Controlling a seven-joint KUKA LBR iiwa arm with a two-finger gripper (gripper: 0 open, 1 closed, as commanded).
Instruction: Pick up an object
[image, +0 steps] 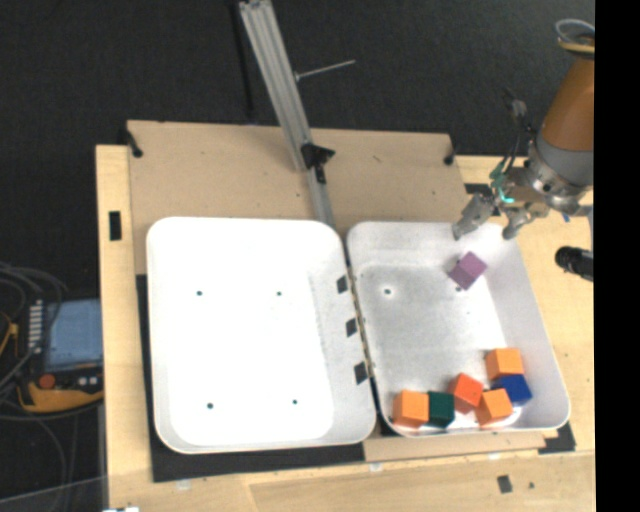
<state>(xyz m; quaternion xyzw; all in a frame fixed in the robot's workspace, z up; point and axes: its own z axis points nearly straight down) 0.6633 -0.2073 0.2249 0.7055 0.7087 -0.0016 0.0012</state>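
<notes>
A small purple cube (467, 269) lies in the upper part of the right bin (400, 250). Along that bin's near edge sit several blocks: an orange one (411, 407), a dark green one (441, 408), a red-orange one (467, 389), another orange one (494, 405), a blue one (512, 388) and an orange one (505, 362). My gripper (491, 222) hangs over the bin's far right corner, up and right of the purple cube. Its two fingers are spread apart with nothing between them.
The left bin (250, 330) lies beside the right one, with a hinged divider (355, 325) between them. A slanted metal rail (285, 95) rises behind the bins. Cables and a blue box (70, 335) sit off the bench at left.
</notes>
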